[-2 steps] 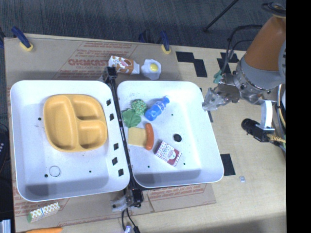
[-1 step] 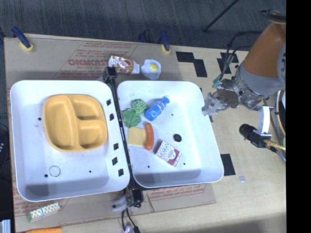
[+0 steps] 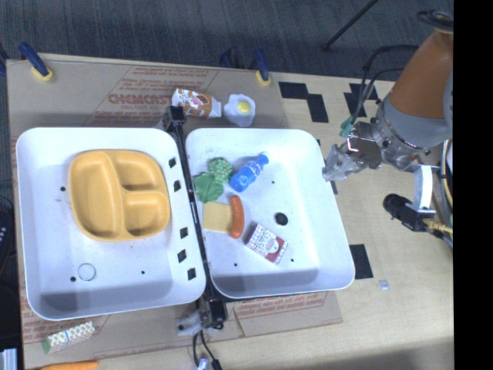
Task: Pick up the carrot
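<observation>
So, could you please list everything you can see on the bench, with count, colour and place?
shallow white bins: two, white, side by side on the bench.
yellow compartment tray: one, yellow, in the left bin.
orange carrot: one, orange, right bin, beside the cheese.
yellow cheese wedge: one, yellow, right bin, near the divider.
green leafy vegetable: one, green, right bin, above the cheese.
blue bottle: one, blue, right bin.
red packet: one, red and white, right bin, below the carrot.
small brown carton: one, behind the bins.
pale yellow egg toy: one, behind the bins.
gripper: one, grey, at the right bin's right rim.
</observation>
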Robot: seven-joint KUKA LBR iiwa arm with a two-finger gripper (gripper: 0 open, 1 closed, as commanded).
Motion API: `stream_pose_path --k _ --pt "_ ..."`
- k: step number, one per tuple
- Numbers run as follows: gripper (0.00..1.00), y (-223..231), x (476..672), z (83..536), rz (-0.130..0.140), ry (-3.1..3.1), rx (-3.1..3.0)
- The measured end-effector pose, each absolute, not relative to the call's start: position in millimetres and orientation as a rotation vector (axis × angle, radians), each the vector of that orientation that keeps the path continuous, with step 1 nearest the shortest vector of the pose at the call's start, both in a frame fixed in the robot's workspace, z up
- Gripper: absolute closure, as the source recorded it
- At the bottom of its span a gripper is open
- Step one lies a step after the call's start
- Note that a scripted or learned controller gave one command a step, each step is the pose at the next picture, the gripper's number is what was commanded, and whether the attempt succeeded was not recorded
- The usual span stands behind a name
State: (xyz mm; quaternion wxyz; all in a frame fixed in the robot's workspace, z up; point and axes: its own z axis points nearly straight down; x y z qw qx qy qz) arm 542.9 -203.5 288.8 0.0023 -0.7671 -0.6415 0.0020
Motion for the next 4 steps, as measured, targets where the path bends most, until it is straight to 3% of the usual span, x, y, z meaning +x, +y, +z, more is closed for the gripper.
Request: stream_pose_path --k 2,3,4 --pt "1.00 -203.4 560.4 284.5 0.004 -1.732 -2.620" --pt "1.00 -203.3 497.8 315.9 0.003 -1.642 -2.674" --pt "1.00 -202.6 487.4 280.5 0.005 -1.382 -2.816"
